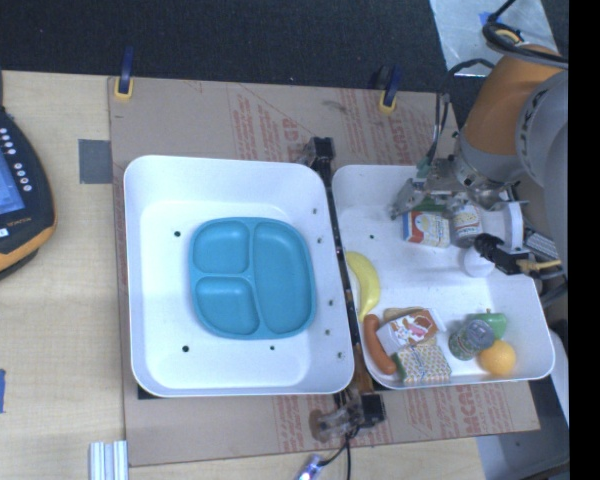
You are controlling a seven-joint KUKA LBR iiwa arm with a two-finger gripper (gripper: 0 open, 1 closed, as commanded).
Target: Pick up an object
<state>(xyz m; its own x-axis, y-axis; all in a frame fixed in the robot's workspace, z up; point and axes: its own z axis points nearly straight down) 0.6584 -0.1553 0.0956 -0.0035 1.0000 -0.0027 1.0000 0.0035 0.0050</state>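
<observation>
Camera view: grey arm w/ orange band reaches in from right; gripper sits low over far end of right white bin, right above a small white carton w/ orange-blue print. Carton lies just toward near side of the tool, practically under it. Can't tell gripper state. Blue divided plate in left bin, well apart.
</observation>
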